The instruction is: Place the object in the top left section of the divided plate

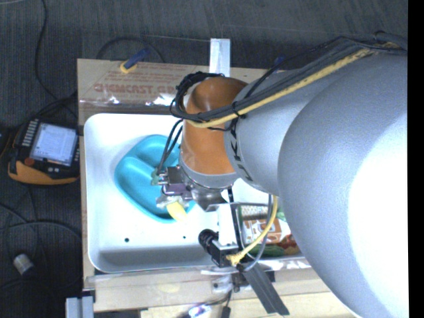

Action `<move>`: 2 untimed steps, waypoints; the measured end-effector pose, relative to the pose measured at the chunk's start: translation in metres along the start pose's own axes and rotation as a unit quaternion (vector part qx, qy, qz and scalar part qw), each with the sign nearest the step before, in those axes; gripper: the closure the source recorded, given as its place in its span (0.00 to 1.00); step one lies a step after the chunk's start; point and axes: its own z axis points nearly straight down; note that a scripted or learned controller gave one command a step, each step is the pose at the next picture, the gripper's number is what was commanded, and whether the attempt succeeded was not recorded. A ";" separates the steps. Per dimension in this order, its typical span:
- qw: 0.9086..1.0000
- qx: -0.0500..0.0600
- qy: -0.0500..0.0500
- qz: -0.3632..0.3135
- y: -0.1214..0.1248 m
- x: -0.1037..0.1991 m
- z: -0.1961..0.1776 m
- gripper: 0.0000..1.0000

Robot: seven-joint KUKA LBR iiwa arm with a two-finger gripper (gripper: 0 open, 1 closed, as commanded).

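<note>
The grey arm (331, 144) reaches in from the right, wrist apparently pointing down.

Left white bin (99, 177): bare floor along its left side & front-left corner, free room to come down there. Blue divided plate (140, 177) takes up the bin's middle; its left lobe lies uncovered, its right edge sits under the arm's wrist (209, 144). Arm w/ its cable bundle (291, 85) blocks everything to the right, incl. most of the right bin. Small yellow piece (176, 209) lies at the plate's lower rim, just below the wrist hardware.
</note>
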 end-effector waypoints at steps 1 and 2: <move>0.995 -0.001 -0.001 -0.102 0.002 0.056 0.005 1.00; 0.999 -0.006 0.003 0.034 0.004 0.004 0.092 1.00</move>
